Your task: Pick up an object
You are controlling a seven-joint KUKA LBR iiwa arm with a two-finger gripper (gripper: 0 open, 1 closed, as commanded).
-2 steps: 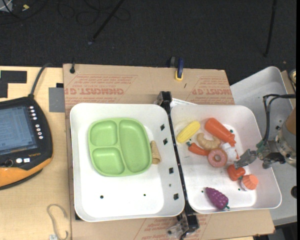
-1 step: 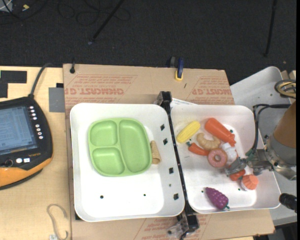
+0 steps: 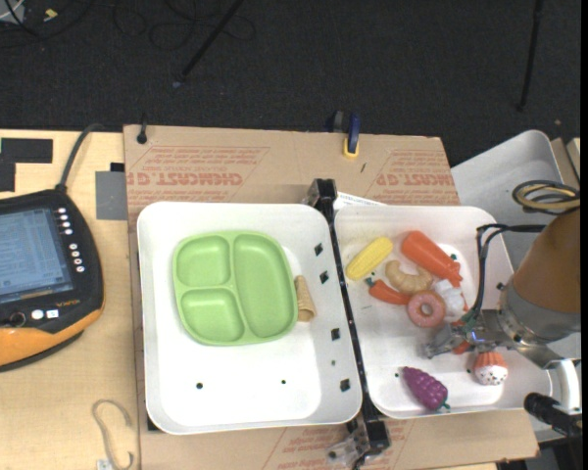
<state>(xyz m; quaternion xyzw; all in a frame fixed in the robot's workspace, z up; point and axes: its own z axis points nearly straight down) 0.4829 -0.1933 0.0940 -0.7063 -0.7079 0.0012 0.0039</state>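
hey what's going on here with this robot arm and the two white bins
The arm reaches in from the right, and its gripper is down in the right bin among toy foods: a corn cob, a carrot, a pink donut and purple grapes. Nothing is visibly held. The left bin holds a green divided plate.

Two white bins (image 3: 167, 262) are seen. One green tray (image 3: 233, 288) is counted. Seven toy foods (image 3: 426, 308) are counted in the right bin.

Arm (image 3: 554, 272) lowered; end effector (image 3: 458, 339) down.
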